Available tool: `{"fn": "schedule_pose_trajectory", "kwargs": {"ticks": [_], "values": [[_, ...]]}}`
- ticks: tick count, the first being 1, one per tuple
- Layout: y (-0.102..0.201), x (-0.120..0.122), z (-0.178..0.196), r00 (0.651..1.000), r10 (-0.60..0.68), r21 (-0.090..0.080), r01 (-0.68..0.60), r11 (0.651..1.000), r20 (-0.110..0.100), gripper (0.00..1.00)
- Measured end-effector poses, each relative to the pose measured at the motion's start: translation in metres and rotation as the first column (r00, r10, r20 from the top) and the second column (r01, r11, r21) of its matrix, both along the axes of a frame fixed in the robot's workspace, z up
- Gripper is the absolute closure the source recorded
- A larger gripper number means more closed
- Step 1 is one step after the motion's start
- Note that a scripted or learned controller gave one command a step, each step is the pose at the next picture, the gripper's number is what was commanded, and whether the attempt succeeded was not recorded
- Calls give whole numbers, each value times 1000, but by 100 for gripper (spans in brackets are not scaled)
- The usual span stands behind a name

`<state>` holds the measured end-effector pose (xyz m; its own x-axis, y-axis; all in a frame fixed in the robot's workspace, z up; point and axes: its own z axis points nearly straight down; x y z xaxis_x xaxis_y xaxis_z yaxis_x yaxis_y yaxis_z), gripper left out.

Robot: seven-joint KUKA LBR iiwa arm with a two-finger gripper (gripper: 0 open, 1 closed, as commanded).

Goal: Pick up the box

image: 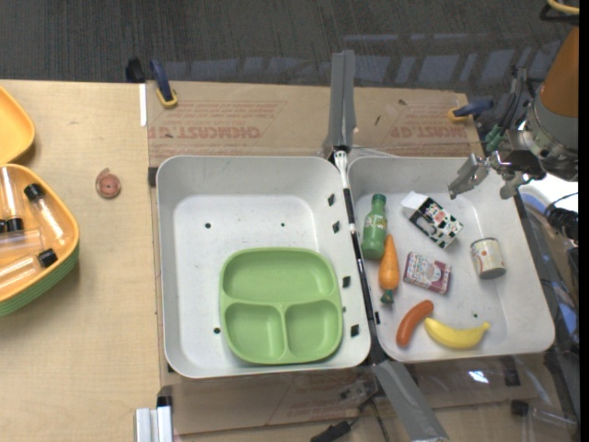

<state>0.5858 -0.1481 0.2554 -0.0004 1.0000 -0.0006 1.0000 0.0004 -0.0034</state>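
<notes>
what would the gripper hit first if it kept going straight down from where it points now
Probably the bare floor of the right bin, near its back right corner. The gripper, fingers apart, hangs there; the patterned box lies further left. Depth is unclear.

A robot lab: clamped cardboard [304,122], white bins [184,247], toy food.

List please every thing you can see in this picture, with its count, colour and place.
bins: 2, white, side by side on the bench
divided plate: 1, green, left bin
bottle: 1, green, right bin, left side
carrot: 1, orange, below the bottle
patterned box: 1, black and white, right bin, upper middle
pink packet: 1, pink, right bin, centre
can: 1, silver, right bin, right side
chili: 1, red-orange, lower right bin
banana: 1, yellow, beside the chili
tool: 1, grey, open, above the right bin's upper right corner
</notes>
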Motion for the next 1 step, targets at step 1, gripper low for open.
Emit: {"fn": "schedule_pose_trajectory", "kwargs": {"ticks": [1], "values": [[60,-85,-56,998,-57,0,57,998,-1,0]]}}
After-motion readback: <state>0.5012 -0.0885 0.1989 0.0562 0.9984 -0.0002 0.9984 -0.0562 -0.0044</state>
